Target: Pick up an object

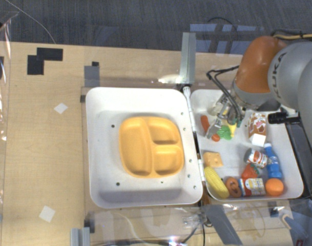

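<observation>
Camera view, left to right: black tape marks (pixel 43 59) on the wooden bench (pixel 38 152), then the left bin (pixel 102 188) with a yellow divided tray (pixel 149 145) lying flat in its middle. A metal divider post (pixel 188 55) stands at the far end between the two bins.

Right bin (pixel 296 181) is crowded. Near its left wall: an orange carrot-like piece (pixel 205 122), below it a cracker-coloured square (pixel 213 159), then a yellow corn cob (pixel 215 182) at the near edge. Beside the corn: a brown round item (pixel 233 186), a red can (pixel 253 186) on its side, an orange ball (pixel 274 187). Above those: a red-and-white can (pixel 256 158) touching a blue bottle (pixel 271 161), and further back a brown-and-white carton (pixel 257 127).

My claw (pixel 223 119) is down in the far part of the right bin, coming from my grey arm (pixel 294 76) with its orange band (pixel 258 65). It sits right on a green toy (pixel 225 132), with something yellow (pixel 231 124) just beside it; carrot piece close on the left, carton near on the right. Cables and metal clutter the tip, so I cannot tell how far my claw is open or whether it grips the green toy.
</observation>
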You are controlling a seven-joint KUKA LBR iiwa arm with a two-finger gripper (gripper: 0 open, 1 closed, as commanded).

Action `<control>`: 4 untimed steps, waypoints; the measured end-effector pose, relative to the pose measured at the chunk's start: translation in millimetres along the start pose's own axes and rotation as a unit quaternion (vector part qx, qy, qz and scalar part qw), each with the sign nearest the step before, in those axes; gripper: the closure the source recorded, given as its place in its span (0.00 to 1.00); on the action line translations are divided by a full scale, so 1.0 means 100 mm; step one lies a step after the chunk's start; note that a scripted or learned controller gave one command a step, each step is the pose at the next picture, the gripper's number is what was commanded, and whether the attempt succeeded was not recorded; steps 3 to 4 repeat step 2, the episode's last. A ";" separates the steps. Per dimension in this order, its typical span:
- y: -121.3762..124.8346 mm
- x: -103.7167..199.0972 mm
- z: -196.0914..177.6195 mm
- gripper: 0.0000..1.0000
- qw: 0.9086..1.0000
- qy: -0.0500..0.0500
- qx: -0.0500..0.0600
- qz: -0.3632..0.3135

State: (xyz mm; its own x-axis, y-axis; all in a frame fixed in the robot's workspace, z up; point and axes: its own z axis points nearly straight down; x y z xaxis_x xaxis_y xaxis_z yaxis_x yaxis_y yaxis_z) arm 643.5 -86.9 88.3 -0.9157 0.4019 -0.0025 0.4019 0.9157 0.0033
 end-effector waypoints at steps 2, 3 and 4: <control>0.64 0.15 -1.01 1.00 0.963 -0.004 -0.003 0.268; 0.64 0.15 -1.01 1.00 0.963 -0.004 -0.003 0.268; 0.64 0.15 -1.01 1.00 0.963 -0.004 -0.003 0.268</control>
